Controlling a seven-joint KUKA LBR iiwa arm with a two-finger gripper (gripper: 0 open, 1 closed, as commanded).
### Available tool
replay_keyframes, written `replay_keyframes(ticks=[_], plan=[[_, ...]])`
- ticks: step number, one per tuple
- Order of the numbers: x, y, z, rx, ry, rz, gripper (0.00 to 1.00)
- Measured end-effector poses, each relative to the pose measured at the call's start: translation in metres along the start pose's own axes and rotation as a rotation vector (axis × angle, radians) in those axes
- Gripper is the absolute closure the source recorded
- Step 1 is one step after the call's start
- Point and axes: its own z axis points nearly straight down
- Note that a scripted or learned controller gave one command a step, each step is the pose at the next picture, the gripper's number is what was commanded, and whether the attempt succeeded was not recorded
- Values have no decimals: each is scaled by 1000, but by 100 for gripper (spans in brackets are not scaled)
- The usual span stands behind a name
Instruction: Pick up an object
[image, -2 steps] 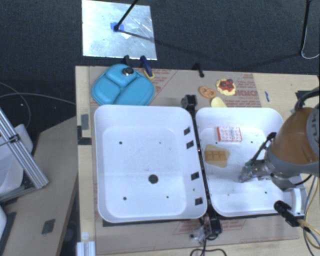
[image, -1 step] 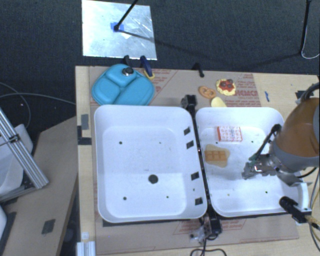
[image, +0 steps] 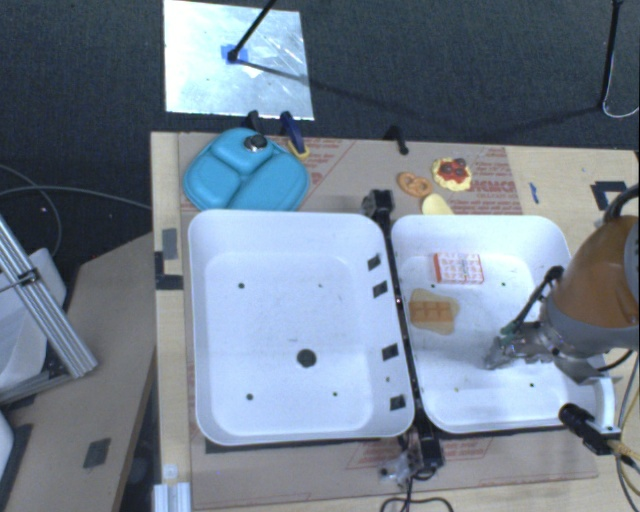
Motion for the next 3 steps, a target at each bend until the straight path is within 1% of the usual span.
replay_keyframes(ticks=[1, 2, 3], plan=[[3, 1, -73, -6, -6, -4, 100], [-19, 1, 4, -5, -3, 1, 100], [17, 1, -68, -5, -4, -6, 100]])
